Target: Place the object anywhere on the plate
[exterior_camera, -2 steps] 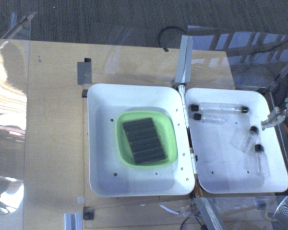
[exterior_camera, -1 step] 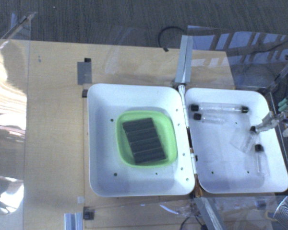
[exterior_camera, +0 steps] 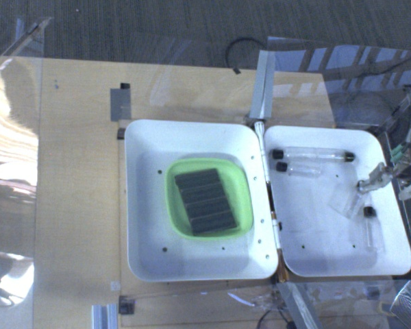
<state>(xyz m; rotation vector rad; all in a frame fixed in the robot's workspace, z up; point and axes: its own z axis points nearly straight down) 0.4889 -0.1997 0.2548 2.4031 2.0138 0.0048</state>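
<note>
- The left bin (exterior_camera: 133,204) holds everything that counts here. Treat the right bin (exterior_camera: 329,256) as space to move through.
- The green plate (exterior_camera: 172,204) sits in the middle of the left bin. Anywhere inside its raised rim is a fair landing spot.
- The dark ridged block (exterior_camera: 204,201) lies flat on the plate, slightly askew, with all its edges inside the rim. I judge the placing is done, so the step in hand is to clear away cleanly.
- Lift before you travel, because the clear tubes (exterior_camera: 312,155) with black caps lie loose in the right bin. A low sweep could knock them about.
- The gripper (exterior_camera: 371,181) hangs over the right bin's far side, well apart from the block and plate. You cannot tell whether it is parted or closed, and nothing shows in its grasp.
</note>
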